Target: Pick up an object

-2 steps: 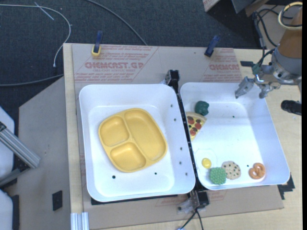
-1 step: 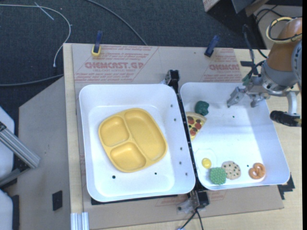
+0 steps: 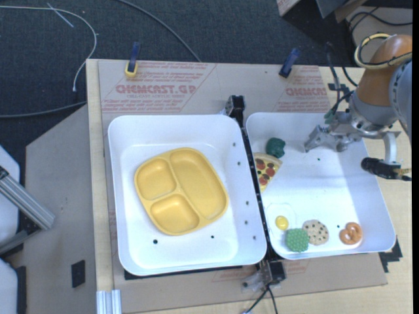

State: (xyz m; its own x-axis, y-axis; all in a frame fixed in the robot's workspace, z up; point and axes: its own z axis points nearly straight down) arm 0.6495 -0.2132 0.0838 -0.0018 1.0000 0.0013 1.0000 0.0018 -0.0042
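Right bin (image 3: 366, 195) centre open; toys crowd near edge (image 3: 314, 233) and left wall; arm (image 3: 383, 84) overhangs far corner.

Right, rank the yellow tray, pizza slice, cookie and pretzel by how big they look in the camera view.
1. Yellow tray, by far the largest.
2. Pizza slice.
3. Cookie and pretzel: they look about alike, so I won't rank one over the other.
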